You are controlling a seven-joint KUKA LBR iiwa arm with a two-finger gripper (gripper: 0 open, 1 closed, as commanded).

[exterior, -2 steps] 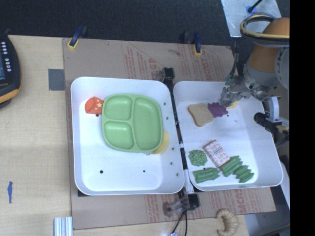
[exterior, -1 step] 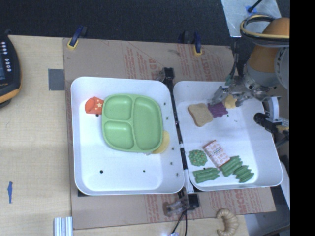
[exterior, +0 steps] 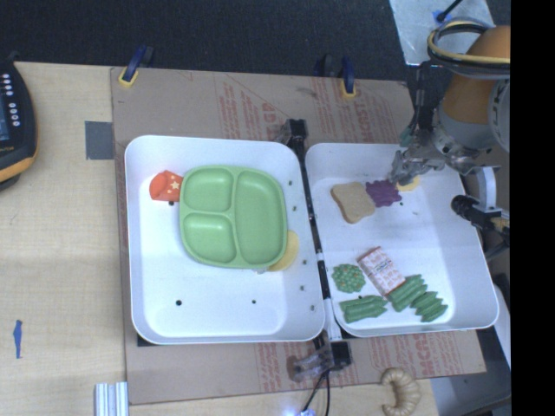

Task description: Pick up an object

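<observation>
Over the right bin's far edge: gripper [exterior: 408, 170] low beside a purple toy [exterior: 382, 192], jaw state impossible to tell.

At the right bin [exterior: 451, 258], the arm [exterior: 468, 94] reaches in from the right, and its gripper sits near the far rim, just beside the purple toy and a yellowish piece [exterior: 411, 180]. A tan bread slice [exterior: 352, 202] lies just left of the purple toy. Along the near rim cluster a green broccoli piece [exterior: 349, 277], a red-and-white packet [exterior: 382, 270] and green bean pods [exterior: 395, 300] (the bin's middle is bare white floor). The left bin [exterior: 156, 302] holds a green divided plate [exterior: 233, 216], a red object [exterior: 165, 185] at its left edge and a yellow one [exterior: 288, 251] under its right edge; its near half is open.
</observation>
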